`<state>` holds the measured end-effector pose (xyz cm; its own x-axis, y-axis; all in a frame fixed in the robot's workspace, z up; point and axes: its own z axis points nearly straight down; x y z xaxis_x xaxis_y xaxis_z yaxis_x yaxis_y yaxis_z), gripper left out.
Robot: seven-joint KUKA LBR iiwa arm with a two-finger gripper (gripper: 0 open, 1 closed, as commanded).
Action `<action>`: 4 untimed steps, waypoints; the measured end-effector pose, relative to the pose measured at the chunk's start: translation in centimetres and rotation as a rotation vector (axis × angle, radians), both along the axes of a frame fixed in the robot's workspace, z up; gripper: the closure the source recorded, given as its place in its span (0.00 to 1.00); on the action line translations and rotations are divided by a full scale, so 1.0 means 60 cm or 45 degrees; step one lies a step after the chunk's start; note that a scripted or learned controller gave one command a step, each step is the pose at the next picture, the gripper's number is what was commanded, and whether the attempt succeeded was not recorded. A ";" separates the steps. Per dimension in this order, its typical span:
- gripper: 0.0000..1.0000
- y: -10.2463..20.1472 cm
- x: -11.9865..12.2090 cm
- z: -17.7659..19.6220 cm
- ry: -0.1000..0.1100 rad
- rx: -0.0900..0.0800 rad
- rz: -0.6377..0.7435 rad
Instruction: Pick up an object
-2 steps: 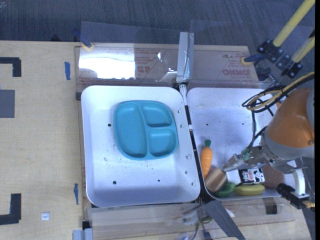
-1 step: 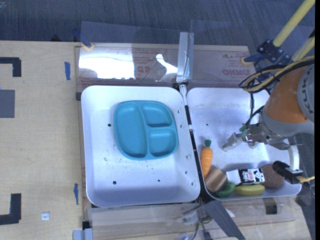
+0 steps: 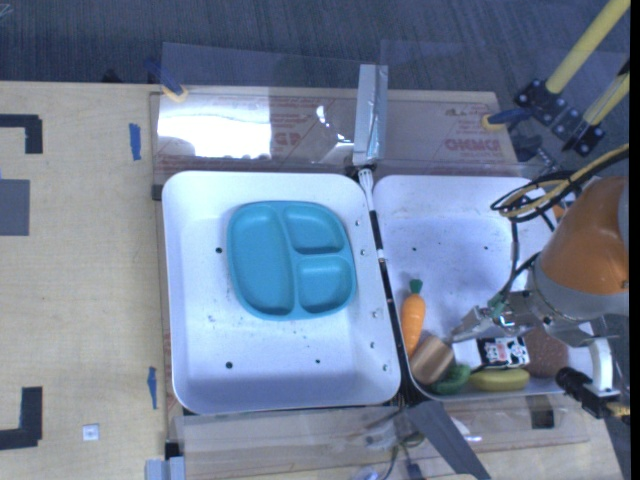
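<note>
The left bin holds a blue divided plate, lying flat near its centre and well apart from everything else on the worktop. Nothing there is in play.

The risk sits in the right bin, down at about seven o'clock of its floor, where the pickable things are crowded into one corner. An orange toy carrot lies along the divider wall; a tan, rounded block touches its lower end; a green piece and a yellow banana lie just beside that, along the bin's lower rim. A small black-and-white printed item rests just above the banana.

The claw hangs over this cluster, at about three o'clock from the carrot and just above the printed item. Nothing shows between its tips, but how far they are spread is too small and cluttered to tell.

Judging from this layout, a descent here could land on two things at once, wedging a tip between the tan block and the banana so neither is gripped. The curved banana and tapered carrot may squirt out sideways under a close. The bin's rim and divider leave little room, so a tip could strike the wall.
</note>
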<state>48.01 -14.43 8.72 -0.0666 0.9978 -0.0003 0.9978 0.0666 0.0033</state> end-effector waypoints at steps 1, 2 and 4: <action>1.00 -0.001 0.004 0.019 -0.010 -0.003 -0.002; 0.00 -0.001 0.003 0.018 -0.008 -0.003 -0.001; 1.00 0.011 0.072 0.020 -0.008 -0.003 -0.097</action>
